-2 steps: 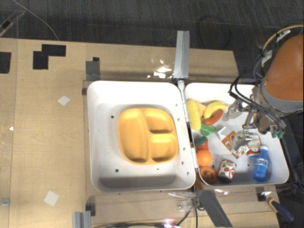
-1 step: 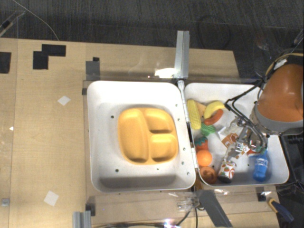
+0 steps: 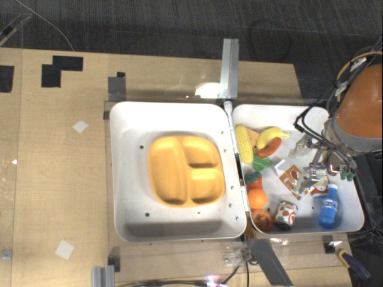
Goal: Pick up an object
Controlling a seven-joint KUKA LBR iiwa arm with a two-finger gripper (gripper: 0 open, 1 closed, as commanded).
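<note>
The pincer point(image 3: 316, 175) hung low in the right bin point(image 3: 359, 220), over a small brown packet point(image 3: 291, 177) just to its left; whether its tips were apart or together I could not tell. Nothing looked lifted, so the pick seemed yet to be made. Just below-right lay one blue bottle point(image 3: 328, 206); further left, one banana point(image 3: 270, 136), one corn cob point(image 3: 243, 143), one orange point(image 3: 258, 199). Well left sat one yellow tray point(image 3: 184, 169).
</note>
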